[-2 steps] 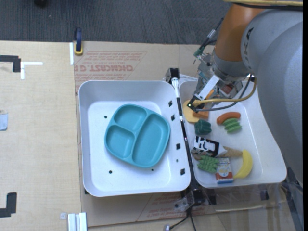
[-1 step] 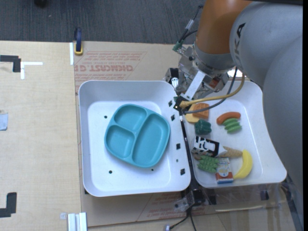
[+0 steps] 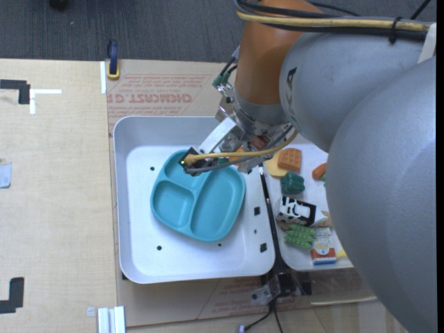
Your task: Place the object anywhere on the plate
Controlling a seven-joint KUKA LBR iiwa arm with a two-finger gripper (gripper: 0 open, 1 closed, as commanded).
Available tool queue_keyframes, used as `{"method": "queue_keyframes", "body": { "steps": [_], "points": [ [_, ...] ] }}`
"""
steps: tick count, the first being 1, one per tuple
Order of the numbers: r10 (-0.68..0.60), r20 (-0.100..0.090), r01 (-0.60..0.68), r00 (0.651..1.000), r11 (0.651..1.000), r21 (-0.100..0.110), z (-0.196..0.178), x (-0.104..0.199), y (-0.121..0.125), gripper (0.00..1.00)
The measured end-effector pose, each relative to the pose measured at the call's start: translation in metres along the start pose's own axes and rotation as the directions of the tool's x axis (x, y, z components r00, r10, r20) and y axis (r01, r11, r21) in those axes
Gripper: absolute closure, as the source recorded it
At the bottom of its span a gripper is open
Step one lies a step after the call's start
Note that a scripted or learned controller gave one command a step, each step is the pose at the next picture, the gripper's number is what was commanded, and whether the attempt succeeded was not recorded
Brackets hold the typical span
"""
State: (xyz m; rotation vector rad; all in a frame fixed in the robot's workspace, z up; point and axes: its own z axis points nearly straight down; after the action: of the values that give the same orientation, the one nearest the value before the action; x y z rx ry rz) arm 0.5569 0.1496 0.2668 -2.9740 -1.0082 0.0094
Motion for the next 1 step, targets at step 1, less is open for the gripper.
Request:
{"method": "queue_keyframes", "body": {
  "steps": [1],
  "points": [
    [-0.067,0.005,0.067,0.998,0.998,0.000,0.0446,0.0324,-0.0356,1.00]
  ]
}}
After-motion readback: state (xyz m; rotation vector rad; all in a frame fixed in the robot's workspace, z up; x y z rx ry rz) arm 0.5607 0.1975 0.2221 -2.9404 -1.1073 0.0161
